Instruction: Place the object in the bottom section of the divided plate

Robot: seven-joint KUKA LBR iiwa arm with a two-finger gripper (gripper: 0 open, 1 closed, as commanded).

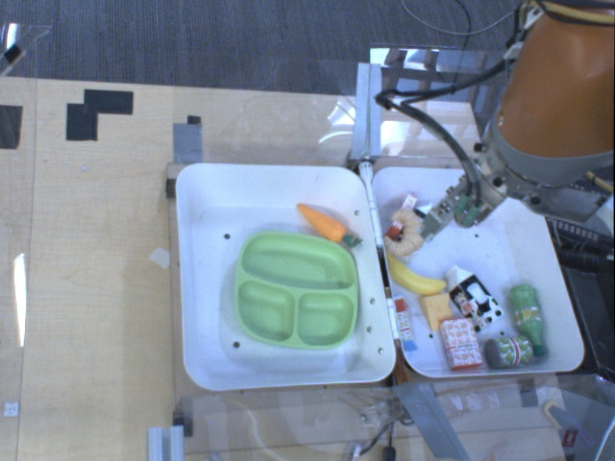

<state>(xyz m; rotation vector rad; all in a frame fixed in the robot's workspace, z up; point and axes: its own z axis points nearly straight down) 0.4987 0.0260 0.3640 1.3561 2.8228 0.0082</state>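
A light green divided plate (pixel 296 290) lies in the left bin (pixel 207 257), with one wide section at the top and two smaller ones at the bottom; all three hold nothing. An orange carrot (pixel 323 223) rests on the bin floor just beyond the plate's upper right rim. My gripper (pixel 440 217) hangs over the upper left part of the right bin (pixel 562 286), right beside a pale, beige pastry-like toy (pixel 405 231). Whether it touches that toy is unclear.
The right bin also holds a banana (pixel 416 279), a yellow block (pixel 437 308), a cow-patterned carton (pixel 476 300), a red box (pixel 461 344), a green bottle (pixel 527 317), a can (pixel 507 351) and a small tube (pixel 403 319) by the dividing wall. Cables trail above the arm.
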